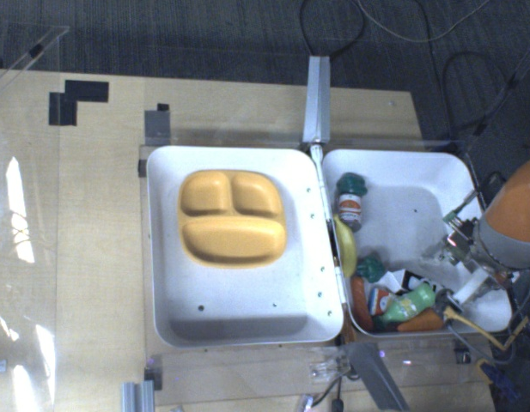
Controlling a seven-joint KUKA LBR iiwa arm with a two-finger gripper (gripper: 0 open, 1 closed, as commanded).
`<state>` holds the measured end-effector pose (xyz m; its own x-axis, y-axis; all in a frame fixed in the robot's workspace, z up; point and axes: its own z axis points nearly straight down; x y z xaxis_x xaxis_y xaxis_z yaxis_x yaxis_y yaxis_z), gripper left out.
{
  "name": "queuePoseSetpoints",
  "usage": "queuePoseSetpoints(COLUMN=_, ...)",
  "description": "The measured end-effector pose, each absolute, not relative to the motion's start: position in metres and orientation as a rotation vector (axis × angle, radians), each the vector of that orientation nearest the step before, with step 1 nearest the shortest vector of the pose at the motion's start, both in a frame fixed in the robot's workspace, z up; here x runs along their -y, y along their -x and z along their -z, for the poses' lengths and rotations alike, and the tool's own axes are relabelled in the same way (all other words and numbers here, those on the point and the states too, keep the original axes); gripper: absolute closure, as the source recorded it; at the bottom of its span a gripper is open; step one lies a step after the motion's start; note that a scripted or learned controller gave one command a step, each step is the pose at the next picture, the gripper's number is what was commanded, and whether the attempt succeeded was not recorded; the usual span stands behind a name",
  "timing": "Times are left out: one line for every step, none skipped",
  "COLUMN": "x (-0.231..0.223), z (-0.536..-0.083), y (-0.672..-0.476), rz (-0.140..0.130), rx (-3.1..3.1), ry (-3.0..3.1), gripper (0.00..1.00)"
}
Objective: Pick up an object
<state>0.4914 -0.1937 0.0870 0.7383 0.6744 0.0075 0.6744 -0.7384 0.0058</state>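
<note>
Hand (pixel 443 275) hovers low over right bin (pixel 419 166) beside green bottle (pixel 412 301); whether spread or pressed together, I cannot tell.

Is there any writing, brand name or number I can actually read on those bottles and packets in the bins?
None can be read.
Small bottle with the green cap: a red and white label, print too blurred.
Green bottle lying in the right bin: its label is blurred too.
Yellow divided tray in the left bin: no markings.
</note>
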Motion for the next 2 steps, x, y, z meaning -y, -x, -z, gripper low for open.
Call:
queuePoseSetpoints(x=0.1934, z=-0.0962, y=-0.4941, rz=-0.018, rx=-1.139, ry=-2.923, gripper=1.00)
queuePoseSetpoints(x=0.1934, z=-0.0961, y=-0.4939, rz=-0.018, rx=-1.139, ry=-2.923, gripper=0.00)
